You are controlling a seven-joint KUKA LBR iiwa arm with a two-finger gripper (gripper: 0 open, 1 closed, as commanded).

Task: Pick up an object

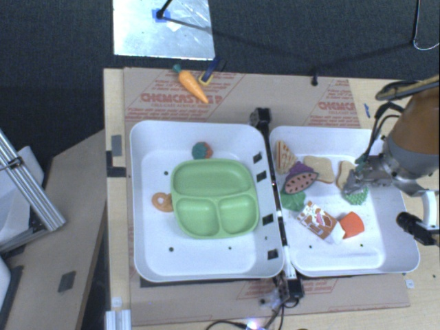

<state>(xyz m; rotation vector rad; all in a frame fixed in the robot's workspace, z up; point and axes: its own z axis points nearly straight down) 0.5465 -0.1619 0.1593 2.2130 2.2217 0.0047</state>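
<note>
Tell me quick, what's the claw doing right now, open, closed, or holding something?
Claw: low in the right bin, right over a green toy; open, closed or holding cannot be told from this view.

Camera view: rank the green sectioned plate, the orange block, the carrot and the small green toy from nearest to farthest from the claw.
1. Small green toy, right bin, directly under the claw.
2. Orange block, right bin, just toward the bench's front edge.
3. Green sectioned plate, left bin.
4. Carrot, on the cardboard beyond the left bin.
</note>
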